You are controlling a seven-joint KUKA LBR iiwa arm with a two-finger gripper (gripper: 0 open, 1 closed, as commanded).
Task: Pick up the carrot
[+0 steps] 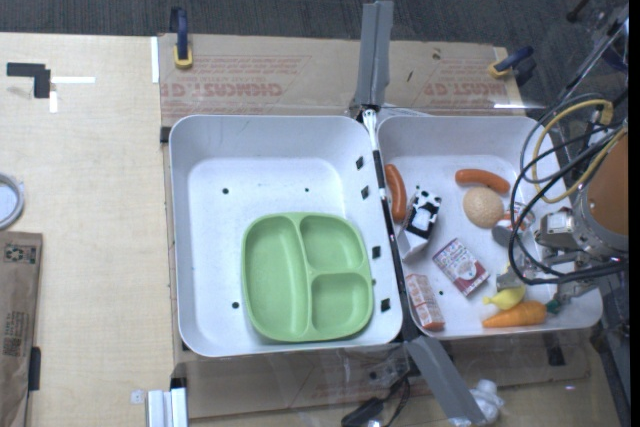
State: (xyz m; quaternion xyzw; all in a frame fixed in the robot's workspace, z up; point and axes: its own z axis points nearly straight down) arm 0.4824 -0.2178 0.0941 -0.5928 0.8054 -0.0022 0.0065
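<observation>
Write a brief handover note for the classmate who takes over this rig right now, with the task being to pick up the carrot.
Hand: low over the right bin's right side, above the carrot; grip state unclear.
Carrot: lying at the right bin's front right, beside a small yellow item, not lifted.
Left bin holds a green divided plate.
Done: the arm is over the right bin.
Left: grasp the carrot and lift it.
</observation>
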